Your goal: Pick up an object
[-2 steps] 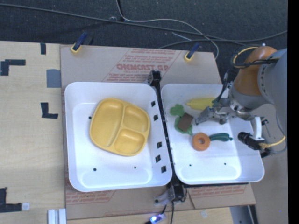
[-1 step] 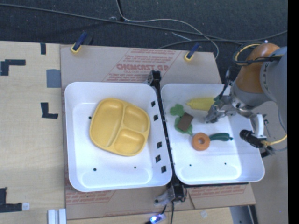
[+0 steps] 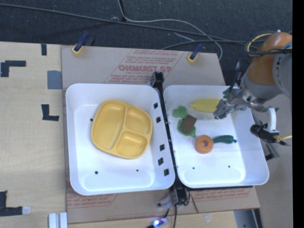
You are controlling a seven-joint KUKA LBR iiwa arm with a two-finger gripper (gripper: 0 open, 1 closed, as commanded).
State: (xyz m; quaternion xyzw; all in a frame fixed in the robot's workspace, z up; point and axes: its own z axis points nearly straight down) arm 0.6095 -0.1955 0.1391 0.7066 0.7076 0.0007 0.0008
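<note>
The right bin (image 3: 247,167) holds a yellow corn-like piece (image 3: 204,105) at its back, a green piece with a brown block (image 3: 186,123) near its left wall, an orange ring (image 3: 204,144) and a teal stick (image 3: 224,139) in the middle. My gripper (image 3: 221,110) hangs over the bin's back right part, just right of the yellow piece and touching or nearly touching its end. Nothing shows between the fingers.
The left bin (image 3: 78,127) holds a yellow divided plate (image 3: 122,128). A black clip strip (image 3: 163,127) runs between the bins. Cables cross the dark floor behind the bench. The arm's orange band (image 3: 268,56) stands at the right.
</note>
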